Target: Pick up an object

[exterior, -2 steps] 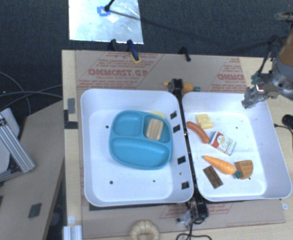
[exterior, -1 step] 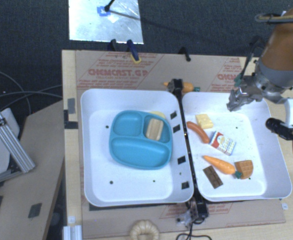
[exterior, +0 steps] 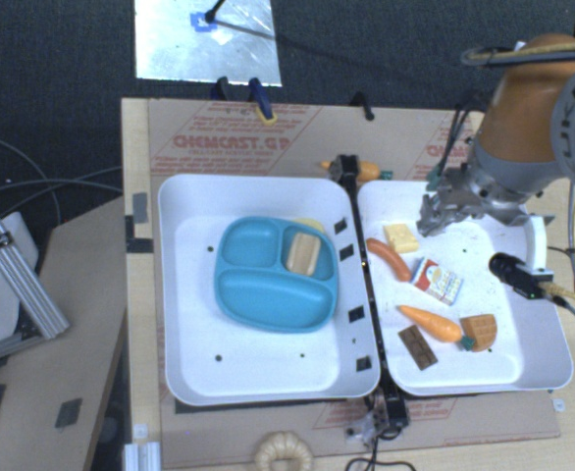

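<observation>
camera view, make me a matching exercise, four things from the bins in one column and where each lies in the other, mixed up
Things:
1. blue tray
2. carrot
3. yellow block
4. bread slice

Places:
A. right bin, just below the hand
B. in a compartment of the blue tray
C. left bin, on its floor
D. right bin, near its front, beside a brown block

Pairs: 1-C, 2-D, 3-A, 4-B

1. Hovered over right bin [exterior: 538, 366], upper part: gripper [exterior: 435, 219], just beside yellow block [exterior: 401, 236].
2. Lay in the same bin: sausage [exterior: 389, 259], small carton [exterior: 438, 282], carrot [exterior: 431, 323], brown bar [exterior: 417, 346], bread piece [exterior: 480, 331].
3. Sat in left bin [exterior: 184, 361]: blue divided plate [exterior: 268, 297], bread slice [exterior: 303, 253] on it.
</observation>
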### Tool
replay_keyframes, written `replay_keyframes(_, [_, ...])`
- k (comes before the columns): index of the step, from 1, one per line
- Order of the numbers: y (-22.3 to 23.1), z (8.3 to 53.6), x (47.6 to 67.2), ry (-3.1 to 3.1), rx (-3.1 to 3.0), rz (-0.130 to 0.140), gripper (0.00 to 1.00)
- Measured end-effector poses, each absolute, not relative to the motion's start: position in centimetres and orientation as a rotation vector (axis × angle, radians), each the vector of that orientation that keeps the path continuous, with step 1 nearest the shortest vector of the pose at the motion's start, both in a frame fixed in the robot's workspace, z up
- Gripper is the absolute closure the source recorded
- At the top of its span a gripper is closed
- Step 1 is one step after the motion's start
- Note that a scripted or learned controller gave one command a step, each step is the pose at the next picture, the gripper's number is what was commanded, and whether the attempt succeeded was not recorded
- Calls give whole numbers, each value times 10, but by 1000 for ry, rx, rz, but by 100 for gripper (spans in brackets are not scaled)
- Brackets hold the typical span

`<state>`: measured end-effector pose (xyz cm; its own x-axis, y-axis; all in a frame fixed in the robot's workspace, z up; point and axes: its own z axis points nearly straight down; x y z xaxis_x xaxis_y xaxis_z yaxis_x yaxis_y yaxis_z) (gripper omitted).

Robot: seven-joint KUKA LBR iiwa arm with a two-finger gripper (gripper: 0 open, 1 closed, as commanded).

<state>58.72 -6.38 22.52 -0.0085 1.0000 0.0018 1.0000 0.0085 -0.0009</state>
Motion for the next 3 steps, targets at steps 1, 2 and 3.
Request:
replay_keyframes(1, [-15, 228, 581, -2231, -2211, -2, 100])
replay_keyframes(2, [27, 222, 554, -2229, -2210, 0, 100])
replay_keyframes(3, [86, 230, 543, -2233, -2208, -4, 100])
